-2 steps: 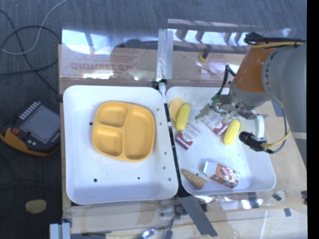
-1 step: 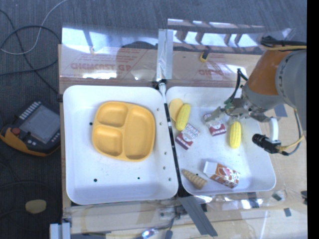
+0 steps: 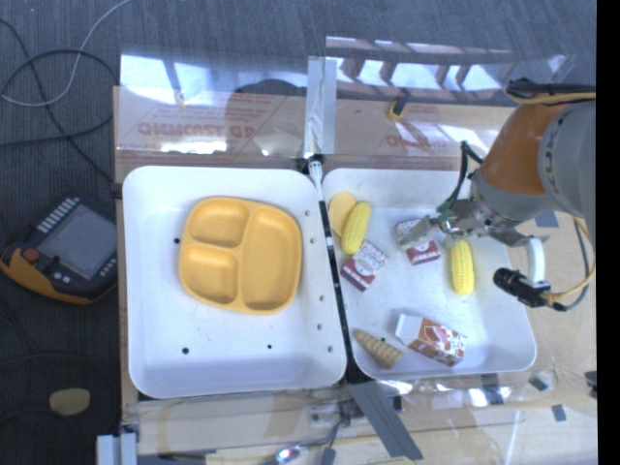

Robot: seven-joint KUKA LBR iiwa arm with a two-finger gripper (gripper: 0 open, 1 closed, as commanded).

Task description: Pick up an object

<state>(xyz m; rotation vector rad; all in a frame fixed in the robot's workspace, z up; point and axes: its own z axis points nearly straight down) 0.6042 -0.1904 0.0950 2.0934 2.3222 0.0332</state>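
Corn cob [image 3: 462,266] lies in the right bin [image 3: 504,356], just beside the gripper [image 3: 426,227] — finger state impossible to tell — so a clean grasp calls for centring squarely over it.

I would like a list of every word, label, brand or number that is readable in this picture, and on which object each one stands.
None can be read with certainty.
Clear panel behind the left bin: reddish mirrored lettering, too faint to read.
Carton in the right bin: red and white print, too blurred.
Two small red and white packets: print too small.
Handheld controller on the floor: screen and keys, no legible characters.
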